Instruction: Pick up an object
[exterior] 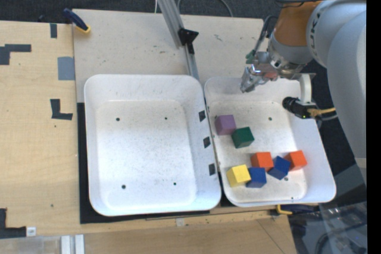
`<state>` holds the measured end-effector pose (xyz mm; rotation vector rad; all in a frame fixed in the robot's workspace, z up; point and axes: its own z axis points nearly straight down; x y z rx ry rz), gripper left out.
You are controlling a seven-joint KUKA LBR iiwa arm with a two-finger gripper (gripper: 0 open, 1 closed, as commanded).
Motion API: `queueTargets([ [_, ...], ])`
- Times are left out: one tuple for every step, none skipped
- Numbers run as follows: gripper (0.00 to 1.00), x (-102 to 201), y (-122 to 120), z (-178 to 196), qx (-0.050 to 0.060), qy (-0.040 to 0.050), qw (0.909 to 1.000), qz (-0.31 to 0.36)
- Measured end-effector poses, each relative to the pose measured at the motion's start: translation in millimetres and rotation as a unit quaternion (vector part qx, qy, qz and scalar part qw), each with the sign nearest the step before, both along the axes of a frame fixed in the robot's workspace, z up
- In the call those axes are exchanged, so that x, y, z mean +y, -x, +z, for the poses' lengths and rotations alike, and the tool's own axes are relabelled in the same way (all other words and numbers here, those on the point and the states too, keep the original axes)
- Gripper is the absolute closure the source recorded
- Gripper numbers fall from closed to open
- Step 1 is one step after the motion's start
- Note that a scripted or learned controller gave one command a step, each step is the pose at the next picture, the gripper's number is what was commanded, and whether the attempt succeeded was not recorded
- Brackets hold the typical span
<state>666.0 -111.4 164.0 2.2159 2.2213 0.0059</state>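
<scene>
My gripper (249,84) hangs over the upper edge of the right bin (315,187), in the upper right of the frame, and nothing is between its tips. Whether it is open or closed, I cannot tell from this slanted view.

The things I may pick are all in this right bin, lower in the frame than my tool. The purple cube (225,124) and the green cube (243,137) lie nearest to me, touching at a corner. Lower down, the yellow cube (239,175), two blue cubes (257,176) and two orange cubes (261,160) sit crowded together. I judge the purple one easier, because its upper side has free space
</scene>
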Motion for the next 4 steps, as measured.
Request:
queueTargets([
  [1.00,-9,1,50,0.001,0.0004,1.0000,-0.001],
  [1.00,-8,0,88,0.001,0.0002,1.0000,0.000],
  [1.00,38,22,75,0.004,-0.0007,1.0000,0.001],
  [1.00,96,46,78,0.004,-0.0012,1.0000,0.002],
])
